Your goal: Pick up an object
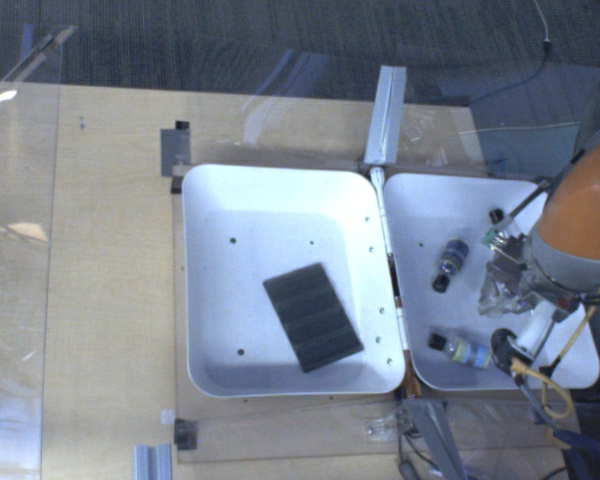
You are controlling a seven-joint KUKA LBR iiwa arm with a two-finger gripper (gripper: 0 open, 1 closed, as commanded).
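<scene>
A dark ribbed rectangular pad (313, 316) lies flat in the left bin (210, 268), toward its front. In the right bin (420, 203) a small dark bottle with a blue band (449, 265) lies near the middle. A clear bottle with a black cap (460, 350) rests at the front. A tiny black piece (496, 215) sits near the back right. My gripper (502, 293) hangs low in the right bin, to the right of the dark bottle and above the clear one. I see nothing held in it.
The orange wrist band and grey arm (580, 228) cover the right bin's right side. Cables (545, 368) trail over its front right corner. A metal bar (385, 118) stands behind the divide between the bins. The wooden bench (80, 268) stretches to the left.
</scene>
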